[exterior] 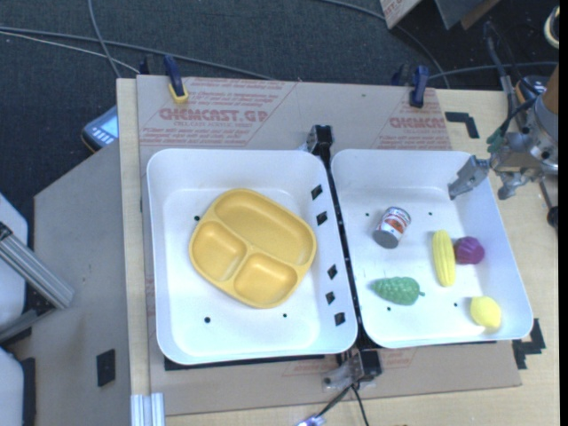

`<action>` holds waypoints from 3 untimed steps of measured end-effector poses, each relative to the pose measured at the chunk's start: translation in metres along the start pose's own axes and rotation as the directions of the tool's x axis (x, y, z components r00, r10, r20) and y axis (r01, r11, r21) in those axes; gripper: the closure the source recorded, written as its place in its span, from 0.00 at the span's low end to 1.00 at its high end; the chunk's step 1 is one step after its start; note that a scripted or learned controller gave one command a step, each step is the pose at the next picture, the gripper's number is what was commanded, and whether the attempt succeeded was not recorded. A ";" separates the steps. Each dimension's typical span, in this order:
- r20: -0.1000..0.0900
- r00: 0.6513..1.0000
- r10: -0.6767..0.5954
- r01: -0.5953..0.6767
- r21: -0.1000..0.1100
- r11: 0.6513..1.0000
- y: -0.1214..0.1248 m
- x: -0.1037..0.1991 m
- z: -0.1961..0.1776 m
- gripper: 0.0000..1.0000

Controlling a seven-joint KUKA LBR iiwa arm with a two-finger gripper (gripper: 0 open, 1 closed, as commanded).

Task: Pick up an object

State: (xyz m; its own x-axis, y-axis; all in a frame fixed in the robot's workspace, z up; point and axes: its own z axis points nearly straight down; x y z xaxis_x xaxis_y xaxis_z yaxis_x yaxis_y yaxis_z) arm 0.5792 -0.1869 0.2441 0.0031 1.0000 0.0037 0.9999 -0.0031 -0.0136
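The right bin [426,171] holds a small tin can [391,226], a yellow corn cob [443,257], a purple fruit [469,250], a green bumpy piece [397,290] and a yellow lemon [485,311]. My gripper [486,183] hangs over the bin's far right corner. It is open, with nothing between its fingers. The can lies to its lower left, and the corn cob and purple fruit lie just below it in the view.
The left bin [169,193] carries a yellow divided plate [253,247]. A black clip-studded divider [333,238] runs between the bins. Blue clamps [175,78] hold the board's far edge, and cables trail over the dark floor beyond.
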 end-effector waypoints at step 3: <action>0.001 1.000 -0.002 0.002 -0.006 1.000 -0.009 -0.012 0.109 0.00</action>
State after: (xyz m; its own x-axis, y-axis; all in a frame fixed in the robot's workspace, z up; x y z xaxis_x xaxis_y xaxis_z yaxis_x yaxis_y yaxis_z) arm 0.5687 -0.1987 0.1350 0.0009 1.0000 0.0030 1.0000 -0.0009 -0.0073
